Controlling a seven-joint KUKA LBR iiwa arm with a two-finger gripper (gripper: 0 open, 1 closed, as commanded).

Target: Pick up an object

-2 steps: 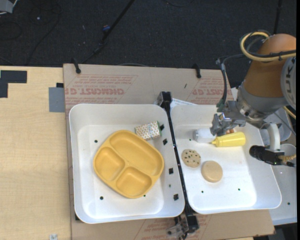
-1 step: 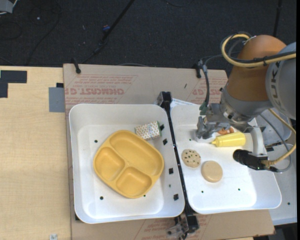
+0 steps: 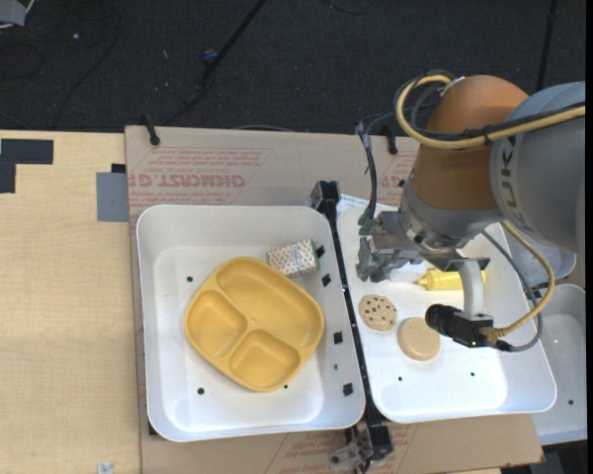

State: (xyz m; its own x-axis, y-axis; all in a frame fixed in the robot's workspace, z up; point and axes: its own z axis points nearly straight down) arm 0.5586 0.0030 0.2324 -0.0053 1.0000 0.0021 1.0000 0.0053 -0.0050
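My gripper (image 3: 374,268) hangs low over the left part of the right bin (image 3: 455,393), reaching down from the orange-banded wrist. Just below it a round brown cookie with dark dots (image 3: 378,312) lies on the bin floor, apart from the gripper. A pale beige disc (image 3: 419,340) rests to the cookie's right. A yellow object (image 3: 441,280) lies behind them, partly hidden by the arm. In the left bin (image 3: 168,363) a yellow divided plate (image 3: 254,322) lies flat, with a small patterned block (image 3: 293,257) at its far edge.
The black divider rail (image 3: 342,304) runs between the two bins, close to the gripper's left side. A black connector on a yellow cable (image 3: 459,324) hangs from the arm over the right bin. Cardboard lies under the bins.
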